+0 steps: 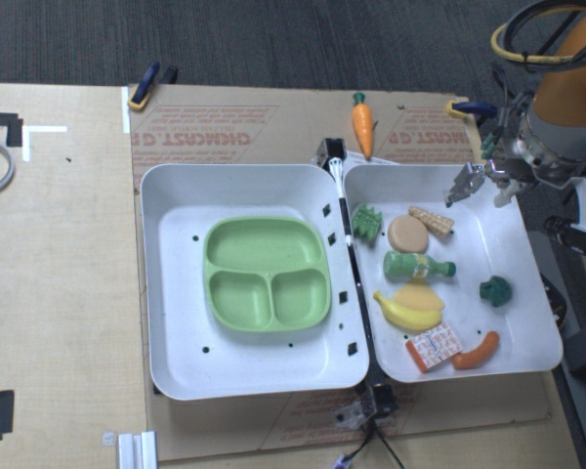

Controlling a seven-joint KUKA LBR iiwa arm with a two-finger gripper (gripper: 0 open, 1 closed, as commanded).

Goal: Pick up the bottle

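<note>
One green bottle [419, 267] lies in the right bin [527, 252], touching one banana [410, 308] and one round cookie [407, 234]. One divided green plate [268, 274] fills the left bin [166, 281]. Gripper [481, 185] hovers released above the right bin's far edge.

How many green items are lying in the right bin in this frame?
3. A leafy green piece at the bin's left wall, the green bottle lying on its side mid-bin above the banana, and a broccoli floret toward the right. Nothing appears hidden.
</note>
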